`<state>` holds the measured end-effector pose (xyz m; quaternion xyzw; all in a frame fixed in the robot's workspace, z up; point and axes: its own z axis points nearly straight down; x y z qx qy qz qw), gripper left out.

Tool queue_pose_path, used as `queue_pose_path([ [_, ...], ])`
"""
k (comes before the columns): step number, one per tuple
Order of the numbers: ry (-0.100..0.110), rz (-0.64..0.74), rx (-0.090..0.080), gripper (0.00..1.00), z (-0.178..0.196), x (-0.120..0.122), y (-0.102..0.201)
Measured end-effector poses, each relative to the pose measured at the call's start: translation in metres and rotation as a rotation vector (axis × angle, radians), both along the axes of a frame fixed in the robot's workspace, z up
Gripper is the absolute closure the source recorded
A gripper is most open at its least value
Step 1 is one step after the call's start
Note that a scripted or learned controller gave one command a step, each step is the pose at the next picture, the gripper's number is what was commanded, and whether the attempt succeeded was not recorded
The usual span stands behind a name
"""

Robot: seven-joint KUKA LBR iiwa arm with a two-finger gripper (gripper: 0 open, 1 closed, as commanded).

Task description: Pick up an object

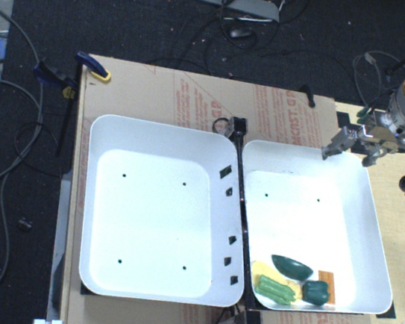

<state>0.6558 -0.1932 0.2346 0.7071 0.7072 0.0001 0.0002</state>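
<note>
Your end effector (351, 150) hangs over the far right corner of the right bin (375, 221), fingers spread wide with nothing between them. The objects lie well apart from it in that bin's near corner: a dark green piece (292, 267), a light green one (275, 289), a teal block (316, 291)

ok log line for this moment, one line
hand: open, above right bin far rim | holding: nothing | objects: green pieces at near edge | pick: not yet done
</note>
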Motion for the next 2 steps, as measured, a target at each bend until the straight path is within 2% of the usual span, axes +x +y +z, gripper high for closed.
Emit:
queue_pose_path([
  [1, 0.000, -0.002, 0.001, 0.00, 0.021, -0.078, 0.000],
  [2, -0.006, -0.001, -0.001, 0.00, 0.081, -0.160, 0.015],
])
